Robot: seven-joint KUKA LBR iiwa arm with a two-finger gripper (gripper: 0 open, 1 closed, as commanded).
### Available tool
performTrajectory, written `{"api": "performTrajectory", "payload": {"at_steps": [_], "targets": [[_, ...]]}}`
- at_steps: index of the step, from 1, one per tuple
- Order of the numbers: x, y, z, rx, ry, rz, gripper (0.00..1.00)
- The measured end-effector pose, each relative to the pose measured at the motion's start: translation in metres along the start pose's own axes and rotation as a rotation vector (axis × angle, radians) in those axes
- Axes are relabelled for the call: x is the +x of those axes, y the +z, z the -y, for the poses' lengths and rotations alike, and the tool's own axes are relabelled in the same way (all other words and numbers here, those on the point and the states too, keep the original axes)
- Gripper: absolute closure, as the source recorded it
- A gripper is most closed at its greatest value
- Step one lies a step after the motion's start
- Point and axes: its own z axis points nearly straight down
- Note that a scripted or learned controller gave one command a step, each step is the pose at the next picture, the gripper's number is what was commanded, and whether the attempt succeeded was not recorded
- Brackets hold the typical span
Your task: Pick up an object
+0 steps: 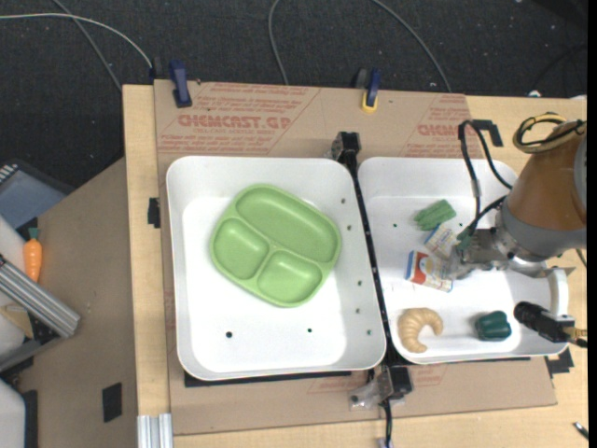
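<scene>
Two white bins are seen side by side on the worktop (280, 119), which is covered by a printed cardboard sheet. The left bin (196, 343) fills the middle of the frame and carries a green divided plate (275, 244), tilted slightly, with three compartments. The right bin (392, 185) lies at the right of the frame and carries four small things: a green block (435, 215) toward the upper middle, a red, white and blue packet (427, 270) below it, a tan croissant (421, 328) near the lower left corner, and a dark green object (492, 326) near the lower right.

The arm (550, 203) is seen entering from the right edge, its orange band uppermost and the grey wrist below it, reaching leftward over the right bin. The jaws (457, 255) are lowered at the packet's right side, just below the green block. Whether the jaws are spread or pressed together cannot be told, since the metal parts are blurred against the packet and the bin floor. Nothing is clearly seen between them. The packet lies on the bin floor, touching or just beside the jaws. The croissant and the dark green object lie apart from the jaws, lower in the bin.

Black cable (476, 175) is looped from the wrist upward over the bin's upper right.
</scene>
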Motion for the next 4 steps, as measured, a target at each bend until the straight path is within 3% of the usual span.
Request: {"api": "performTrajectory", "payload": {"at_steps": [2, 3, 4], "targets": [[0.009, -0.09, 0.001, 0.009, 0.002, 0.001, 1.0], [-0.001, -0.146, -0.002, 0.008, 0.003, 0.001, 1.0], [0.056, -0.141, -0.011, 0.013, -0.001, -0.001, 1.0]]}}
